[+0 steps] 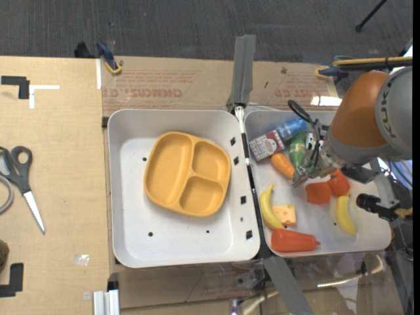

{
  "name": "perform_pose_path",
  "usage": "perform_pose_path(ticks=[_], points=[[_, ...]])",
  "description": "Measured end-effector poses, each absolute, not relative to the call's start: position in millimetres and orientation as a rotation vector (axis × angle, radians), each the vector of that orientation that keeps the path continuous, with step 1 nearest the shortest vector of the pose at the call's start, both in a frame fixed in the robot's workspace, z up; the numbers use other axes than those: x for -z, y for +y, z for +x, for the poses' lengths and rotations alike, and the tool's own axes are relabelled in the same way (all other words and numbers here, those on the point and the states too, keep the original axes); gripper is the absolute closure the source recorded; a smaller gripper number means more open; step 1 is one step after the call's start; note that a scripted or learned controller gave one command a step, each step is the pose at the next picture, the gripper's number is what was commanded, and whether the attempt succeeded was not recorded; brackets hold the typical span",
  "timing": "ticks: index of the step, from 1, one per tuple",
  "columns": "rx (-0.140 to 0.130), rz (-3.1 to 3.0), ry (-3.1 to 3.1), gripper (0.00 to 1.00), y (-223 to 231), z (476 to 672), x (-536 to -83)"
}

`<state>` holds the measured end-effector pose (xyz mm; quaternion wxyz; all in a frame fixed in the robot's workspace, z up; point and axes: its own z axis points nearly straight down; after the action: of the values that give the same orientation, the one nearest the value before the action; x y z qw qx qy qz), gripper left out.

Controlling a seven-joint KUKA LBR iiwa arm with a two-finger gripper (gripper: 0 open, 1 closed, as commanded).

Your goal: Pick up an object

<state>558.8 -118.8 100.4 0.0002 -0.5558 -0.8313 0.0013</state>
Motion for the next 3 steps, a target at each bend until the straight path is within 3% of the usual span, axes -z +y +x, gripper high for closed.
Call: perform_pose_path(ticks=[1,2,3], points=[[-0.004,-1.746,-2.611,0.00,-118.8,558.9,-100.4],[-0.002,-1.741,-2.616,0.00,-101.2,606.4,-91.9],[-0.005,-1.738,-2.619,1.00,-101.8,606.6,-101.7]])
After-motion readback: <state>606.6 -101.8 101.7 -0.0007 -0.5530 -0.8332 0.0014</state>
